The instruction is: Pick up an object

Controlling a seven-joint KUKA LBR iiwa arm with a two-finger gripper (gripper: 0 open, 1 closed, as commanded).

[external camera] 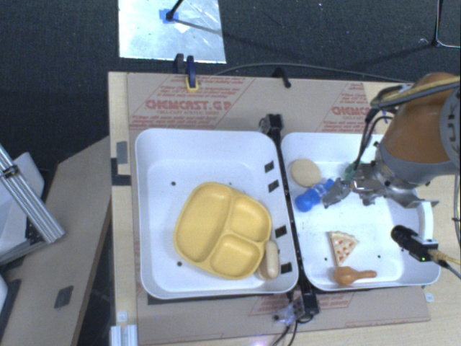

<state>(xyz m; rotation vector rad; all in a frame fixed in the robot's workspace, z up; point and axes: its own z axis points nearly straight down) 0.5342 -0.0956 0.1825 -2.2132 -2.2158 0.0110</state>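
Hovered low in the right bin, gripper just beside the blue bottle: small, rounded, bright blue, lying on its side below a tan roll. Could not tell spread or pressed together.

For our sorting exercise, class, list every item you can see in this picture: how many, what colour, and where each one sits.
bins: two, white, side by side on the bench
divided tray: one, yellow, in the left bin
roll: one, pale tan, left bin, against the tray's right corner
round bun: one, beige, right bin, top left
blue object: one, right bin, just below the bun, beside the hand
pizza slice: one, right bin, lower middle
spoon: one, orange-brown, right bin, near the front wall
hand: one, grey, over the right bin
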